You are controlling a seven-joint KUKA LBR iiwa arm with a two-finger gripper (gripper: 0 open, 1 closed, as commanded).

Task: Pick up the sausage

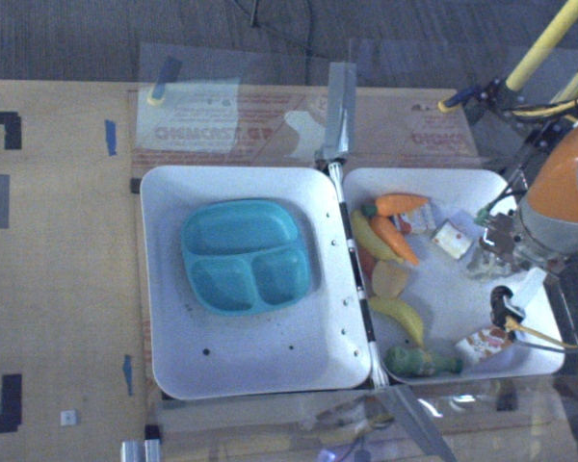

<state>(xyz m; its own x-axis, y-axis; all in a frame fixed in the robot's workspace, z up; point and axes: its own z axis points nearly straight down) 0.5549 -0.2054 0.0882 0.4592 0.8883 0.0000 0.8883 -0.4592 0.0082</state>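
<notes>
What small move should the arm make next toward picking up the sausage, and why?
Probably shift the gripper toward the view's left, across the right bin, to hover over the reddish-orange piece that looks like the sausage. The gripper sits near the bin's right wall, apart from that piece, which lies by the divider beside a yellow banana.
</notes>
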